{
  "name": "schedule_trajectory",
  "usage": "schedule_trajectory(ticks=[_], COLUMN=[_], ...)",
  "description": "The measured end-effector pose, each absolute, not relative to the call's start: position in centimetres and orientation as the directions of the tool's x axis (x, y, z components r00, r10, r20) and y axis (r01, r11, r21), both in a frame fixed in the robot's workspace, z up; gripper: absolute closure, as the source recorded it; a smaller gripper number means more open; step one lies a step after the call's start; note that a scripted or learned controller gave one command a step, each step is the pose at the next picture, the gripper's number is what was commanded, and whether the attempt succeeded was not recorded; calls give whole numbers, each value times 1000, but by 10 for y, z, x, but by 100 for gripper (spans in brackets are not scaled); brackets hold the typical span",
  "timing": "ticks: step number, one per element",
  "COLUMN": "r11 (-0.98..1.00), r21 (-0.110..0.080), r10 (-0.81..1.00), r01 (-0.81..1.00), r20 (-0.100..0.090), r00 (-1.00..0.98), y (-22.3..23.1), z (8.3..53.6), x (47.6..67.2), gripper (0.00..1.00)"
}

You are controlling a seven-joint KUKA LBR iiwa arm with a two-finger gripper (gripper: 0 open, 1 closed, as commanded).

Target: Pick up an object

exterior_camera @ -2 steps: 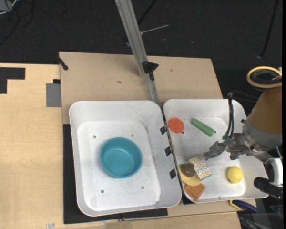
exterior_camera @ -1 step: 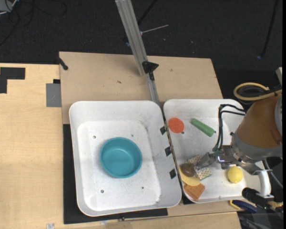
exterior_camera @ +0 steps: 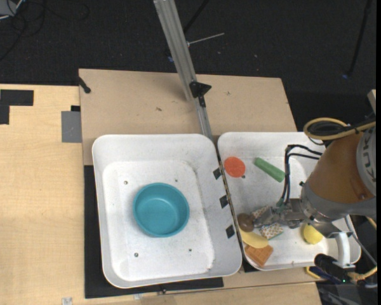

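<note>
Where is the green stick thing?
The green stick lies in the right-hand bin near its far edge, just right of the orange disc and up from the arm's gripper.

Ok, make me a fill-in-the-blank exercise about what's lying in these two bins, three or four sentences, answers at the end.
1. The left bin holds a single bowl coloured ____.
2. In the right bin, the round orange disc lies to the ____ of the green stick in the camera view.
3. The arm's gripper reaches into the ____ bin.
4. The small ball near the arm's wrist is coloured ____.

Missing words: teal; left; right; yellow
</note>
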State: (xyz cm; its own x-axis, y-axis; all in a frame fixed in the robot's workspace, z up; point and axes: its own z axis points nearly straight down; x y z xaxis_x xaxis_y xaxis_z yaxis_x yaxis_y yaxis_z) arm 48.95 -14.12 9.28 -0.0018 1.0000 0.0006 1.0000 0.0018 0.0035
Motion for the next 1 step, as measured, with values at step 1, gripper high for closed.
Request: schedule_trajectory(ticks=[1], r11=[-1], r21=[6], r10=[1000], r01=[1000], r20=[-2], r00=[1], y=[-143], z=[105], x=[490], gripper=[100])
